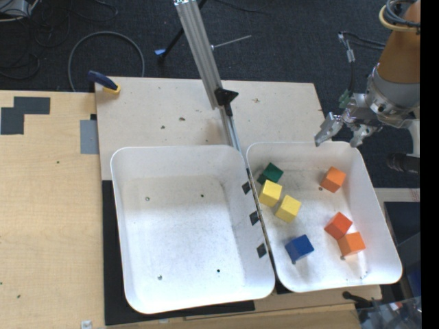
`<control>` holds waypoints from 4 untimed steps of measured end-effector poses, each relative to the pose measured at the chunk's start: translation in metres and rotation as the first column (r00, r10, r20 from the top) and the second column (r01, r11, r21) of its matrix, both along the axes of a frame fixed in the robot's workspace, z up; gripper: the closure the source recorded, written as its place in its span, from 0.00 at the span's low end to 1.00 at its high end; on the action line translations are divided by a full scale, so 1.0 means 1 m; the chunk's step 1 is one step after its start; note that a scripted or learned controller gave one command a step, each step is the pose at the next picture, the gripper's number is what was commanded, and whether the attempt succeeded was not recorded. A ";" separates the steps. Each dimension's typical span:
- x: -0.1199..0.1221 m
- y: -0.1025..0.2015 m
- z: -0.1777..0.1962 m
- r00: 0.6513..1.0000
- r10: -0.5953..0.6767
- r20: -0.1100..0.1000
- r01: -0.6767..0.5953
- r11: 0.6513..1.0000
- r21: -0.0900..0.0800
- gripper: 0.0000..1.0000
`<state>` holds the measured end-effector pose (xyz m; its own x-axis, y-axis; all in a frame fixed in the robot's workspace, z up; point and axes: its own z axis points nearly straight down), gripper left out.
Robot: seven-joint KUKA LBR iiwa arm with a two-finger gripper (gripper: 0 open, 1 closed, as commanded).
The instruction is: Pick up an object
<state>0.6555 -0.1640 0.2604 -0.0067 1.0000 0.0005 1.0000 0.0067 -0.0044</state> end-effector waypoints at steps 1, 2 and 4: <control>-0.012 -0.045 -0.136 1.000 -0.007 0.004 0.007 1.000 -0.001 0.00; -0.001 -0.045 -0.149 1.000 -0.008 0.001 0.008 1.000 0.001 0.00; -0.050 -0.045 -0.170 1.000 -0.006 0.001 0.006 1.000 0.000 0.00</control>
